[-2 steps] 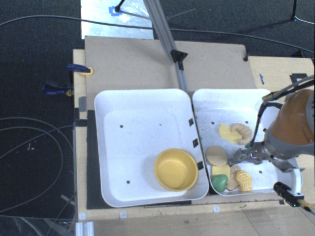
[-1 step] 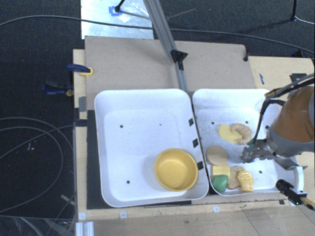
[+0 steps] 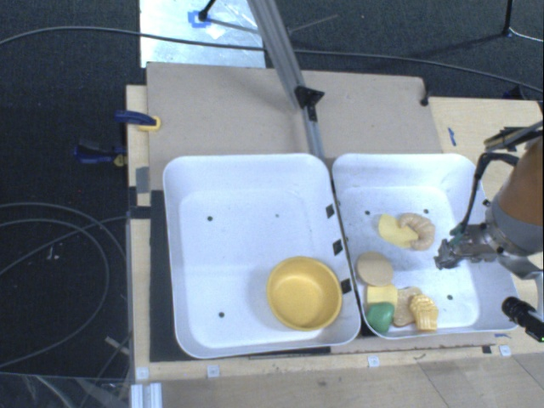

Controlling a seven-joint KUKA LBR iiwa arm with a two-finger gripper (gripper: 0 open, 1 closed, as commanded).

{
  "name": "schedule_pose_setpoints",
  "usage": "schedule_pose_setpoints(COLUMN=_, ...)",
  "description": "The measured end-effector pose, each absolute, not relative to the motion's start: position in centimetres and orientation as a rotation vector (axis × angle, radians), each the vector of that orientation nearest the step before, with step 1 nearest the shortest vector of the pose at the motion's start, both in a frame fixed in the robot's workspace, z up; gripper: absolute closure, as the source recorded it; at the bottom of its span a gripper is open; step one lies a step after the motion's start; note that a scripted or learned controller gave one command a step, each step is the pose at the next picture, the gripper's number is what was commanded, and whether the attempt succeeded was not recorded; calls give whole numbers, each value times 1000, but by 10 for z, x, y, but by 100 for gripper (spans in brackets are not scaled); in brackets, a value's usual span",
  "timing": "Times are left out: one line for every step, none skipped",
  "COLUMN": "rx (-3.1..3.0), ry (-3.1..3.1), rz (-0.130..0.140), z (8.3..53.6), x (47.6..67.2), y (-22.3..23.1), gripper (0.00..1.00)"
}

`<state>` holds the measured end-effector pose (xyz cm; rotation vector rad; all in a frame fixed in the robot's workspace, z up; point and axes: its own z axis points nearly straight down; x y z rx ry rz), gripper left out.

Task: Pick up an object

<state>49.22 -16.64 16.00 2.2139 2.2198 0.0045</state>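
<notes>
The pincer [image 3: 445, 255] is seen low over the right bin [image 3: 361, 172], near its right wall; whether it is wide or narrow cannot be told. Bare floor is left above it, toward 12 o'clock. At 9 o'clock, just beside it, a croissant [image 3: 418, 227] is touching a yellow piece [image 3: 391, 229]. At 7 o'clock, small food items [image 3: 399, 303] are crowded against the front rim. A yellow bowl [image 3: 304, 292] is sat in the left bin [image 3: 242, 185].

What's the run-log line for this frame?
arm: in from right | gripper: over right bin, nothing seen held | nearest: croissant | left bin: yellow bowl
</notes>
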Motion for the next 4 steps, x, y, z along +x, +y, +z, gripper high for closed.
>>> schedule_pose_setpoints(rx=2211, ry=2222, rz=5, z=206, x=494, y=-167, gripper=100)
schedule_pose_setpoints(rx=2209, ry=2229, rz=5, z=219, x=505, y=-122, gripper=100)
schedule_pose_setpoints(rx=2207, ry=2235, rz=5, z=227, x=517, y=-61, gripper=100)
schedule_pose_setpoints(rx=2210, ry=2231, rz=3, z=236, x=525, y=-15, gripper=100)
